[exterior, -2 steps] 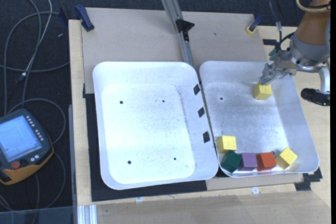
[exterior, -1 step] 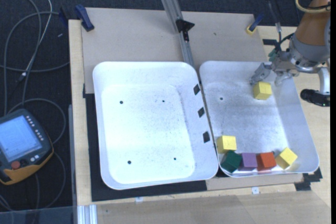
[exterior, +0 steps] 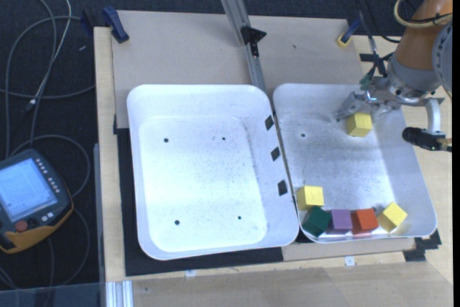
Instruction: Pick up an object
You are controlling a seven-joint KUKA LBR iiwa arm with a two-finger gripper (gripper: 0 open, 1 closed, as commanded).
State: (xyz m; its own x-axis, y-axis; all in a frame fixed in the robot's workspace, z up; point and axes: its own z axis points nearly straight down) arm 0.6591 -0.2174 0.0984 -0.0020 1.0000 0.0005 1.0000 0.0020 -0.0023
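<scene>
Five small blocks — green cube [exterior: 315, 221], purple [exterior: 341, 219], red [exterior: 364, 220] and two yellow [exterior: 394, 216] [exterior: 310, 196] — crowd the near edge of the right white plastic bin [exterior: 338, 154], likely slid there on its slope. Farther back, a yellow cube [exterior: 359, 125] sits just under the grey arm's two-finger gripper [exterior: 359, 106]; whether it is gripped, or how the gripper stands, cannot be told. Left white bin [exterior: 201, 169] lies alongside.

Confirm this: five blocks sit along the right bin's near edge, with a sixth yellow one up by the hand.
Wrong count. The camera view shows four blocks along the right bin's near edge: green, purple, red and yellow. Another yellow block lies just above the green one, and a sixth by the hand.
</scene>
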